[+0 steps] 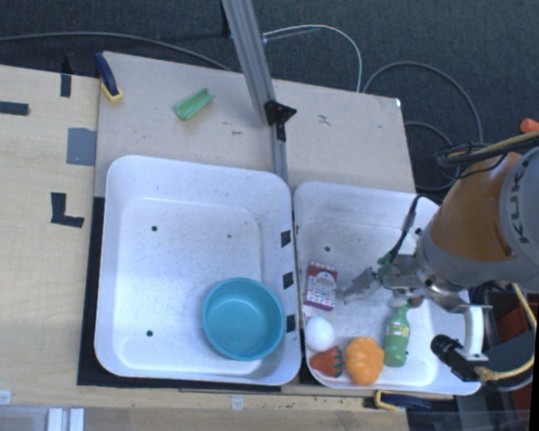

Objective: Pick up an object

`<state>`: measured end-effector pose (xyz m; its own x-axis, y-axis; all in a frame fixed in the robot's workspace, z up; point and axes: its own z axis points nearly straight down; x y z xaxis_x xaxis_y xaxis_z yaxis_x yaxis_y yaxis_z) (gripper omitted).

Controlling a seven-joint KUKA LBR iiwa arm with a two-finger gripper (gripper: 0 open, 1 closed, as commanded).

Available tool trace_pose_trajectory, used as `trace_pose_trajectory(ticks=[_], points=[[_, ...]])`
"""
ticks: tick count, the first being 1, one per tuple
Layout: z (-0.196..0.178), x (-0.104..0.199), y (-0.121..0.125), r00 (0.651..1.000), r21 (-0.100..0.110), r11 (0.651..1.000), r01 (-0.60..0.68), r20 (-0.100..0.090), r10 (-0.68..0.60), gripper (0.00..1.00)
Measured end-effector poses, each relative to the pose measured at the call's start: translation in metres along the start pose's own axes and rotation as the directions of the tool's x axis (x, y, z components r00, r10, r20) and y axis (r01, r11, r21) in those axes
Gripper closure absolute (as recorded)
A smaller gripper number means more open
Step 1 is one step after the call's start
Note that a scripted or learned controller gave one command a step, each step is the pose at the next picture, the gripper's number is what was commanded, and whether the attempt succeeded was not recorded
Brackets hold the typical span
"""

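The right bin point(364, 209) holds a small red box point(320, 286), a white egg-shaped object point(319, 333), a red item point(328, 360), an orange round fruit point(365, 359) and a green bottle point(397, 336). My gripper point(369, 281) hangs over the middle of this bin, just right of the red box and up-left of the green bottle. Nothing shows in its grasp. The grey and orange arm point(475, 223) covers the bin's right side.
The left bin point(149, 199) contains a blue bowl point(243, 317) near its front right corner. A slanted metal pole point(252, 44) crosses the bench behind the bins. A green block point(193, 104) and a blue-yellow clamp point(107, 76) lie on the board behind.
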<state>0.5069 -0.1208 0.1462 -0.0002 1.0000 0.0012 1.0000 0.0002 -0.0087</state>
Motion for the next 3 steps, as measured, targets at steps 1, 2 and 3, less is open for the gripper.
trace_pose_trajectory(ticks=[1, 2, 3], points=[[0.048, 0.000, 0.001, 1.000, -0.008, 1.000, 0.000, -0.001, 0.000, 0.00], [0.036, 0.000, 0.002, 1.000, -0.010, 1.000, 0.002, 0.000, -0.002, 1.00], [-0.007, -0.005, 0.005, 1.000, -0.010, 1.000, 0.001, 0.002, -0.001, 1.00]])
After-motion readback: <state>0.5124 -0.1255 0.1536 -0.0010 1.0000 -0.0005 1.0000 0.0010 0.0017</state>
